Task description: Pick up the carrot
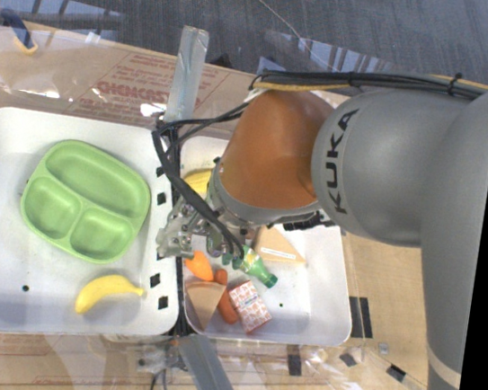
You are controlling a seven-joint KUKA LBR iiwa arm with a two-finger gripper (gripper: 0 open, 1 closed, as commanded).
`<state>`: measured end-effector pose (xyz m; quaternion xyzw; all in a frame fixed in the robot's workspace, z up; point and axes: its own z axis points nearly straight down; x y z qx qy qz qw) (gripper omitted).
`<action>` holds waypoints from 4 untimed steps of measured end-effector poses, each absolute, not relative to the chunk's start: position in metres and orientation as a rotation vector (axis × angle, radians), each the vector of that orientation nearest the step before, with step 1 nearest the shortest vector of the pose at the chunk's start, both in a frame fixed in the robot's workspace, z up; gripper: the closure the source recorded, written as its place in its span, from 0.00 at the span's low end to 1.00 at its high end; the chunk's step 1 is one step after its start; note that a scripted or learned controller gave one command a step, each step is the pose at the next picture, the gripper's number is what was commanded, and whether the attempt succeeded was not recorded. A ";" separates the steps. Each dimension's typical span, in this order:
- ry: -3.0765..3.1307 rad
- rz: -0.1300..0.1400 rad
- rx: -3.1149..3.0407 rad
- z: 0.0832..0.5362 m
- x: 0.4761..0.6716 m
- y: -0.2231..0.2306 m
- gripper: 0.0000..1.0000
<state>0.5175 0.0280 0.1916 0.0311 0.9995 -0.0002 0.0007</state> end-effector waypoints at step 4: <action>3.143 0.000 -0.061 0.189 0.573 0.173 1.00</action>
